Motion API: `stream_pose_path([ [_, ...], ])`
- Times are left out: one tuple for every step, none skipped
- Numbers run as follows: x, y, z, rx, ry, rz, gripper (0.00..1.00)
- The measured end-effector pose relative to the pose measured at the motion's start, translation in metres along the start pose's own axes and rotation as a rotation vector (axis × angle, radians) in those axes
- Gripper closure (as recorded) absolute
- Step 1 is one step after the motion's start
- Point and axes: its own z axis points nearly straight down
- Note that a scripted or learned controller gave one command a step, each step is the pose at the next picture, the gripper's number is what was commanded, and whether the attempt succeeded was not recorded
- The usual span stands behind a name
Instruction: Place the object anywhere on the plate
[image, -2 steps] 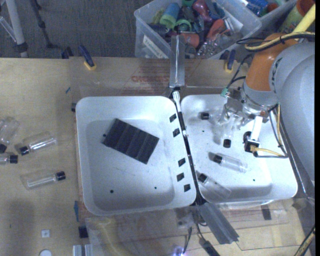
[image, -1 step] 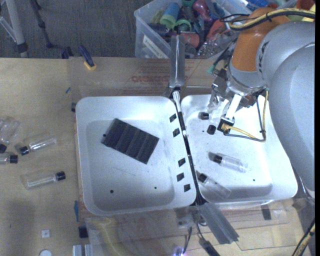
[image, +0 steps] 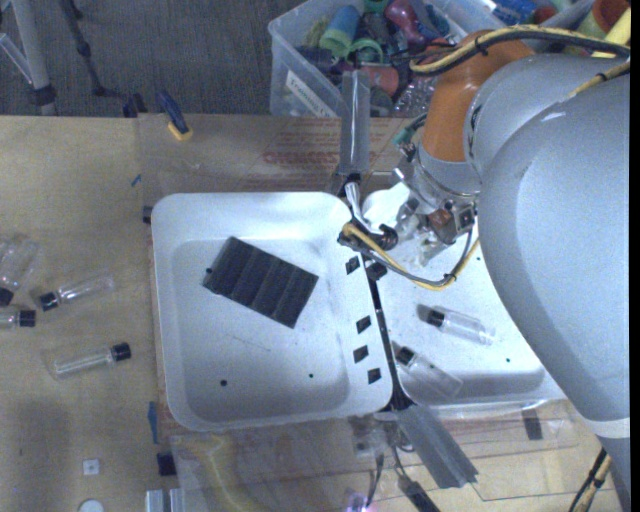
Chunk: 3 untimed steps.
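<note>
A dark ribbed rectangular plate (image: 260, 282) lies flat in the left white bin (image: 190, 390), turned at a slant. In the right bin (image: 500, 375) a clear vial with a black cap (image: 455, 322) lies on its side. A second clear vial (image: 425, 368) rests lower, near the divider. My gripper (image: 425, 230) hangs over the far end of the right bin, above and apart from both vials, with yellow cable looping beneath it. The wrist and cable hide what is at its tips.
Several clear capped vials (image: 88, 357) lie loose on the wooden bench left of the bins. A clear tub of colourful items (image: 350, 40) stands at the back. A blue clip (image: 178, 125) sits at the far left. The grey arm (image: 560, 220) covers the right bin's right side.
</note>
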Motion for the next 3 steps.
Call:
stream_pose_path([
  [0.045, -0.062, 0.005, -0.003, 0.008, 0.232, 1.0],
  [0.07, -0.133, -0.041, -0.004, 0.008, 0.147, 1.0],
  [0.109, -0.175, 0.022, -0.004, 0.007, 0.143, 1.0],
])
